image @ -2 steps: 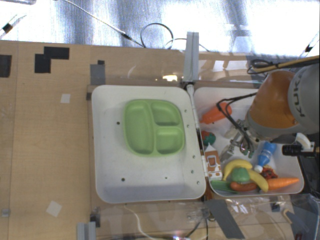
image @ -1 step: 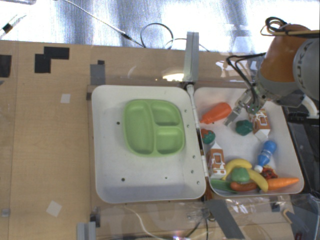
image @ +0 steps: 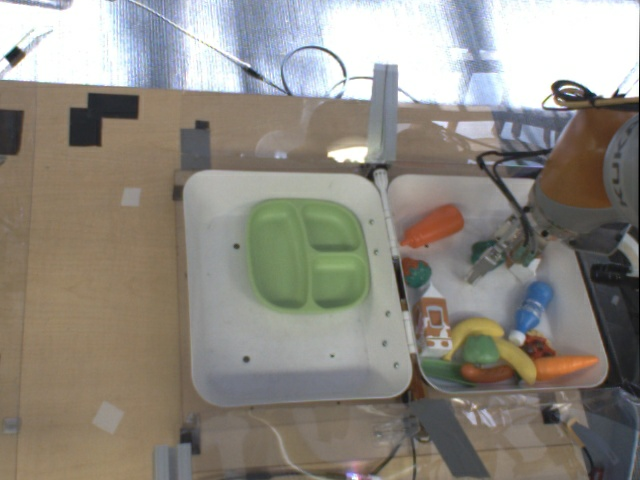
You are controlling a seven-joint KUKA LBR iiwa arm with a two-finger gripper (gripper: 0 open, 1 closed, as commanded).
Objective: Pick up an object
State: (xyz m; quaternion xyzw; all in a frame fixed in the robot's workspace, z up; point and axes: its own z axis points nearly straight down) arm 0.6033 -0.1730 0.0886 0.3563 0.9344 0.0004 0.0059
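Camera view: grey arm with orange band [image: 590, 163] is reaching into the right white bin [image: 575, 288] on the table.
Gripper [image: 492, 260]: hanging over bare bin floor, its fingers looking spread, pinching nothing.
Nearest pick: orange plastic carrot [image: 433, 226], lying just left of the gripper, near the bin's far-left corner.
Handling: probably light, stiff, slick; gripping across its thick middle seems safest.
Other toys: blue-and-white bottle [image: 531, 308], yellow banana [image: 490, 336].
Left bin: green divided tray [image: 306, 254].

Pale wooden bench [image: 90, 298]; beyond, ribbed grey floor [image: 300, 18], perhaps metal; bright glare patches.
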